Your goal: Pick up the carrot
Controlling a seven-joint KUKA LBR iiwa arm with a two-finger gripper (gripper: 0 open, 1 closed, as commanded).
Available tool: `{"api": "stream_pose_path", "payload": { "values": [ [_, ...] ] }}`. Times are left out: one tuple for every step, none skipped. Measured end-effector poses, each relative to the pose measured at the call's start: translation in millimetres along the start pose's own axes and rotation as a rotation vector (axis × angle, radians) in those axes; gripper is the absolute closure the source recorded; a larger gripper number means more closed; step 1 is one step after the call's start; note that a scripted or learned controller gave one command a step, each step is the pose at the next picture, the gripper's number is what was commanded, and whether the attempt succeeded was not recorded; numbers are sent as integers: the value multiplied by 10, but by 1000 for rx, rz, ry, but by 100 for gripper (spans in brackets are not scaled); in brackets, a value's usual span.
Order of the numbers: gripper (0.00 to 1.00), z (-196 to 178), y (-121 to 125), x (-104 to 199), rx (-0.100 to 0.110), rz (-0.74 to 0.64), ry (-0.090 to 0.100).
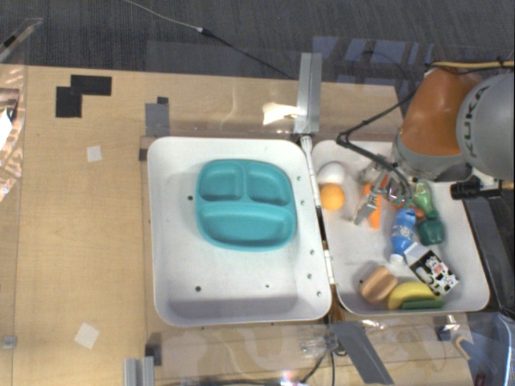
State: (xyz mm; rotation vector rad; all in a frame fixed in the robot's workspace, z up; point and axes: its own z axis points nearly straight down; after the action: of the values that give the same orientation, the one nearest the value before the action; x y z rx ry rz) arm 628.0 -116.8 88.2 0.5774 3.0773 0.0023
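The carrot (374,215) is a small orange piece in the right bin (348,273), near its upper middle. My gripper (372,202) reaches in from the right and sits low, right over the carrot, covering most of it. Orange shows both above and below the grey gripper parts. Whether the carrot is held is not visible from this angle.
Around the carrot lie a white ball (331,171), an orange ball (331,197), a blue bottle (402,233) and green toys (431,232). A bun (377,284), a banana (409,293) and a cow-print box (435,271) sit at the front. The left bin (173,280) holds a teal divided plate (244,203).
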Motion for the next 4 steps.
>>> {"api": "stream_pose_path", "payload": {
  "values": [
    [100, -143, 30, -27, -3, -6, -12],
    [100, -27, -50, 334, 0, -619, -6],
    [0, -19, -48, 338, -1, -618, -5],
    [100, -158, -29, 310, -1, -619, -14]
  ]
}}
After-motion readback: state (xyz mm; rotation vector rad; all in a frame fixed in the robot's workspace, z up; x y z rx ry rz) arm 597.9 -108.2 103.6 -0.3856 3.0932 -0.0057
